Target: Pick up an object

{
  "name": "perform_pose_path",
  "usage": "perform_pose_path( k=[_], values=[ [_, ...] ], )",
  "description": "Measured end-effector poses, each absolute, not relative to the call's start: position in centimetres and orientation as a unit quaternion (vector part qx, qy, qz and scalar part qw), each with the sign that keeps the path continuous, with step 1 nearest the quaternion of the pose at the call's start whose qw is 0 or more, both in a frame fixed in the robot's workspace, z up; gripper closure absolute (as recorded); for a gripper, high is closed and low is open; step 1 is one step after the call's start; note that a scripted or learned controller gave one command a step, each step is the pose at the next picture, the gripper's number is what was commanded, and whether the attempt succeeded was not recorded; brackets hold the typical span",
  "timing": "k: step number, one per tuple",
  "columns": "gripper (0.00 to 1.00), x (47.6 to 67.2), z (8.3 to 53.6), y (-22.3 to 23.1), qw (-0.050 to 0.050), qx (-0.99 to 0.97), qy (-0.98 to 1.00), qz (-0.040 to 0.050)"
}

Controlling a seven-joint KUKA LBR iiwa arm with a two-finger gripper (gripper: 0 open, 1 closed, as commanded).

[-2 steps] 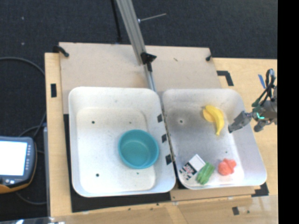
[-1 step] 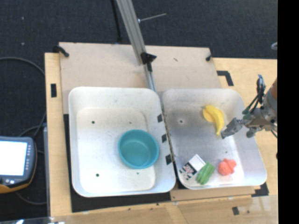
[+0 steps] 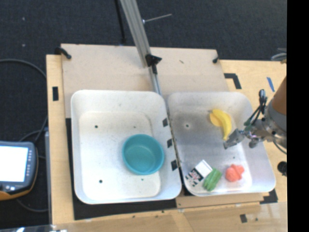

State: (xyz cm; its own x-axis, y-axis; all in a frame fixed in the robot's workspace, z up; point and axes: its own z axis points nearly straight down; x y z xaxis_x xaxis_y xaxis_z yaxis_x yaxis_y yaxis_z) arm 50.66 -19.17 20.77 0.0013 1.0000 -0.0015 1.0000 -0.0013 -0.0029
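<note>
The right bin (image 3: 251, 175) is the landmark. The left bin (image 3: 87, 129) beside it holds a teal bowl (image 3: 143, 153). The gripper (image 3: 240, 137) hangs over the right bin's middle, just beside the lower end of the banana (image 3: 221, 121); whether its fingers are parted I cannot tell. At the bin's near edge lie a green piece (image 3: 212, 179), a red piece (image 3: 234, 173) and a small card (image 3: 198, 171). A good grasp likely means centring across the banana's narrow width before descending.

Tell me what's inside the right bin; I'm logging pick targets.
The right bin holds a banana, a green object, a red-orange object and a small black-and-white box. The end effector covers part of the floor.
</note>
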Motion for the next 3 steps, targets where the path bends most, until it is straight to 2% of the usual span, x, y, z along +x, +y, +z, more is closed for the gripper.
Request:
perform_pose_path(
  k=[1,2,3],
  values=[
    [0.0,50.3,14.4,-19.3,0.002,-0.708,-0.707,0.002],
    [1.0,50.6,15.9,-19.4,-0.002,-0.709,-0.705,-0.0017],
    [1.0,50.9,20.4,-18.9,-0.003,-0.706,-0.708,-0.0019]
  ],
)
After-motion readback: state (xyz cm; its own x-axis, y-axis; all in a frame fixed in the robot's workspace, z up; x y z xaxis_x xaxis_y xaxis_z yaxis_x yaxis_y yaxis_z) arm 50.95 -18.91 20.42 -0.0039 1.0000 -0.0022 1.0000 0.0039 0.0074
